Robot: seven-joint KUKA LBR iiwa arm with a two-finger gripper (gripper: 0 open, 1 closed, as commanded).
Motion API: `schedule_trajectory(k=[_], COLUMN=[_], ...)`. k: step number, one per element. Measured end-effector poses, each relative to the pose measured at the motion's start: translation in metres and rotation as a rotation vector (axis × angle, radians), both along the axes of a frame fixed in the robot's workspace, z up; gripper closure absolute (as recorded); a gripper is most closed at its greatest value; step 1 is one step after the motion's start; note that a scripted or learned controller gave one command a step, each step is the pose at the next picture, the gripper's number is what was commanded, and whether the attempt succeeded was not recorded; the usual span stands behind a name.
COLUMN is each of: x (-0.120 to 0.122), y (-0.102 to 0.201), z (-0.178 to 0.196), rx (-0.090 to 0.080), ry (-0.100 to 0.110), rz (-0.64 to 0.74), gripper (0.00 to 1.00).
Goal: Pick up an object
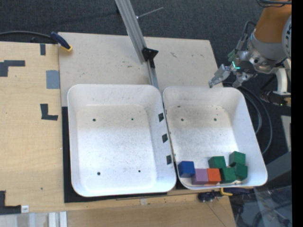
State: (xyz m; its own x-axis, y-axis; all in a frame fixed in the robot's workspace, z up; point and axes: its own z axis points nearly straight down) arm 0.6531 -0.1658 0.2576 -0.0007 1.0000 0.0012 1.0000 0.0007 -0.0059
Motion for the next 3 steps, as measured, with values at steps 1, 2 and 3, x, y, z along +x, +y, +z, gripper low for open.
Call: schedule_trajectory(k=[1,2,3], x=[0.001,0.004,0.001], y=[0.0,-0.003,-0.005], z=[0.003,-0.042,-0.107], rx=[-0.003,-0.002,-0.001], ry=[-0.004,0.0,0.002], rz=[0.001,0.0,0.0], gripper=[0.0,0.0,0.0])
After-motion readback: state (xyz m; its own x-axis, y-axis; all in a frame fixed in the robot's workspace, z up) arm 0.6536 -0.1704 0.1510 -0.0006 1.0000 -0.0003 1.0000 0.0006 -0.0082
